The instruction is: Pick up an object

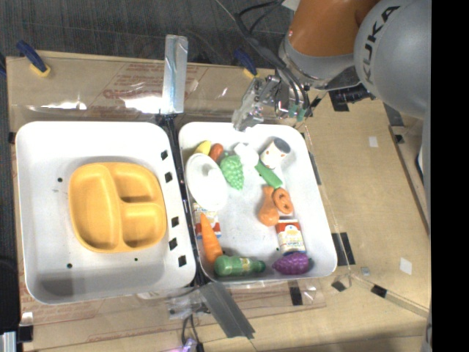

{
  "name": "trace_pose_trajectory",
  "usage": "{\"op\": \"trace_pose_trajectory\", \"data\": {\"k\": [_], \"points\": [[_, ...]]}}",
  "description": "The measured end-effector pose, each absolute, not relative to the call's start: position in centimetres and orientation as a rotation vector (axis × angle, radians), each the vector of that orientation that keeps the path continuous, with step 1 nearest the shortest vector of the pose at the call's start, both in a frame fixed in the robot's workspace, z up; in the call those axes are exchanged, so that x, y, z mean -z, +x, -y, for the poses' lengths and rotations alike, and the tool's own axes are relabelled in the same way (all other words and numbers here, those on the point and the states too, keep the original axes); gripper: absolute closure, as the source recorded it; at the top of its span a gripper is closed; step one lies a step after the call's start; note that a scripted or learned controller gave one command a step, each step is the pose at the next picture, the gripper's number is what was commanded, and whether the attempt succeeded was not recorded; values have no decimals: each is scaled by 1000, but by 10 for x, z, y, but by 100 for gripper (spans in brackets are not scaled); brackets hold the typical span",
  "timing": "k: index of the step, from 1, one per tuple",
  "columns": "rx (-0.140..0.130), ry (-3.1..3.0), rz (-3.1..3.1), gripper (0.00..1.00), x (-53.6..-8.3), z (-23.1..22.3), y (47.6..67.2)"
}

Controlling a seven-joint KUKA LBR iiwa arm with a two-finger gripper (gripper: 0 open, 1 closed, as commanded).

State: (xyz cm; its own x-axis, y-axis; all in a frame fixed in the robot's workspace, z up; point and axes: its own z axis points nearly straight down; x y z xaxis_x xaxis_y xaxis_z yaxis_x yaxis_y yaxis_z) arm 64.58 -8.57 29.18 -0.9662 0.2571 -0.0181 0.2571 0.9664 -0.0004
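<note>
While no object has yet been lifted, the step in hand appears to be the approach. The gripper (253, 112) hangs over the far rim of the right bin (316, 196), with nothing visible between its fingers; whether they stand apart or together cannot be told at this angle.

Candidate objects all lie inside the right bin. Just inward of the far rim sit a white cup (276, 152) and a green grape bunch (232, 171), with a white bowl (206, 182) beside the grapes toward the bin's left wall. Mid-bin lies an orange toy (273, 205). Along the near rim rest a green bottle (238, 266), a purple grape bunch (292, 263) and a small red-labelled bottle (290, 235); a carrot (210, 241) lies against the left wall.

Next move, as judged: descend over one isolated item, the cup being nearest.

Arm pose: the grey wrist with its orange band (330, 13) reaches from beyond the bin's far right corner, tool angled downward.
</note>
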Motion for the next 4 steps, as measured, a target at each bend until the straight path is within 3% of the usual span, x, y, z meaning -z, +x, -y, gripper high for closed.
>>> {"op": "trace_pose_trajectory", "data": {"k": [3, 4], "points": [[2, 129, -3128, 100, -304, 102, 648], [1, 26, -3141, 100, -265, 115, 577]]}}
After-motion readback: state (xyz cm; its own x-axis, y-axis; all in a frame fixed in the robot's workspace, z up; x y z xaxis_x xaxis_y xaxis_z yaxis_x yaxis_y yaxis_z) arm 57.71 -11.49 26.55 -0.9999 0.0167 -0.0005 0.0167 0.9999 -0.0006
